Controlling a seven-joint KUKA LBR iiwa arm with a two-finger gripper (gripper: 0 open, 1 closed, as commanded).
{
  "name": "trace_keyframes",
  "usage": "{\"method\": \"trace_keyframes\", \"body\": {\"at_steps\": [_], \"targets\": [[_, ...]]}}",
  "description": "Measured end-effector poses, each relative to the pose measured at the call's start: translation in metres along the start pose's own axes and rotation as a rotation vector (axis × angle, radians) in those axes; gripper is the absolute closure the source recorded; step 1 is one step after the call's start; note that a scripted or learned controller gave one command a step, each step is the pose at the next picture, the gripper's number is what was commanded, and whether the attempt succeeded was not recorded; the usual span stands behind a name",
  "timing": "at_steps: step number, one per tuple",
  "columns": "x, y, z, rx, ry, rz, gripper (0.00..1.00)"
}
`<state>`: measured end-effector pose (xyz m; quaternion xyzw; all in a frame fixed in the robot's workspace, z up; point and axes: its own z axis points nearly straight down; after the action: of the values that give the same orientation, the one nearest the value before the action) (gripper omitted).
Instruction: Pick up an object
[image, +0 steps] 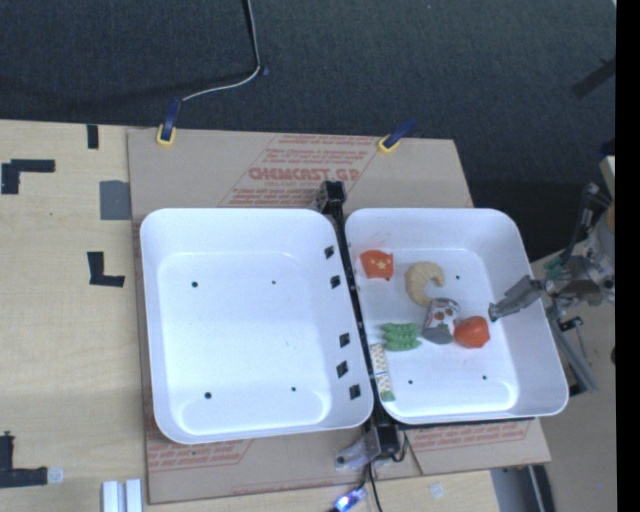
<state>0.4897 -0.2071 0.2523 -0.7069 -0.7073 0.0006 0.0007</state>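
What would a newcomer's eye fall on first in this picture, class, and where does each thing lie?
The cluster of small coloured things in the right bin: an orange-red piece near the divider, a tan curved piece, a green piece and a red ball. The end effector reaches over that bin's right rim, beside the red ball.

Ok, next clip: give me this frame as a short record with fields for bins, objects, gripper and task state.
bins: left bin and right bin, side by side
objects: all in right bin: orange block, beige crescent, green toy, grey piece, red ball
contacts: grey piece touches red ball
gripper: gripper at right bin's right rim, beside red ball
task state: nothing lifted yet
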Motion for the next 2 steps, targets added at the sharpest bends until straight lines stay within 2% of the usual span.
{"method": "trace_keyframes", "body": {"at_steps": [1,2], "targets": [[0.0684,0.0358,-0.1148,-0.015,-0.001,-0.01,0.0],[0.0648,0.033,-0.1177,-0.001,-0.001,-0.003,1.0]]}}
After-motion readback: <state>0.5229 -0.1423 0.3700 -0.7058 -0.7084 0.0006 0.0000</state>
